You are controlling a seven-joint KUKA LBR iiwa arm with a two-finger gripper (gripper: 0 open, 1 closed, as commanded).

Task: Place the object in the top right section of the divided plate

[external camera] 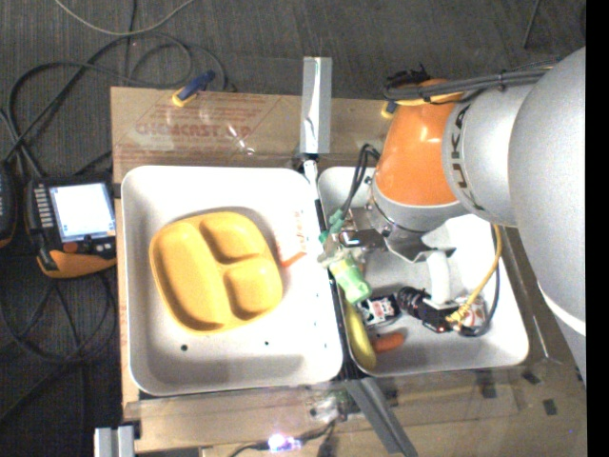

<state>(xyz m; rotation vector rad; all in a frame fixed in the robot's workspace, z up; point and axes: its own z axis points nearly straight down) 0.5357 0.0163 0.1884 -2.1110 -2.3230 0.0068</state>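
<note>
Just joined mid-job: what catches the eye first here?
The yellow plate sits in the left bin. The grey-and-orange arm looms over the right bin, its end effector close to a green object by the bins' shared edge.

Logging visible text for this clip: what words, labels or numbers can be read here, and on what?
"KU": partial lettering on the grey arm, the rest not legible.
Red print on the cardboard sheet: too blurred to read.
Screen of the handheld unit: too small to read.

Glossy yellow plastic divided plate (221,272)
</note>
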